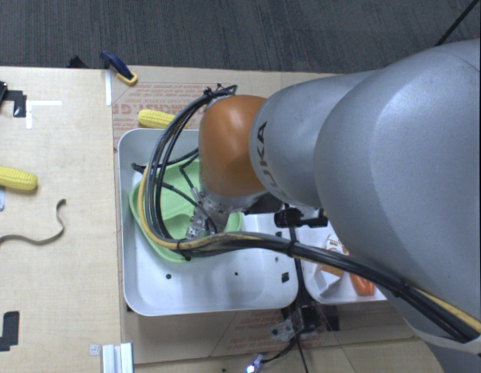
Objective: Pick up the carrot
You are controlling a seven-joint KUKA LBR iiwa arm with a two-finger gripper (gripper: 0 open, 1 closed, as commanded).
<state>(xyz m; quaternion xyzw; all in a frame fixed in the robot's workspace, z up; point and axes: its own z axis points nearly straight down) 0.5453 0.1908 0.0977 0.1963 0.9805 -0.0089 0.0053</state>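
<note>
We see two white bins — the left bin point(147, 286) and the right bin point(322, 290) — side by side on the desk point(61, 286). The big grey arm point(380, 169) reaches into the left bin, over a green plate point(172, 208). One carrot point(363, 286) lies in the right bin, partly hidden. Two yellow corn cobs point(13, 178) lie outside.

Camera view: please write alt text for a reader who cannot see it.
A grey arm with an orange band reaches from the right over a white bin, above a green plate. An orange carrot peeks out in the second bin, under the arm.
</note>
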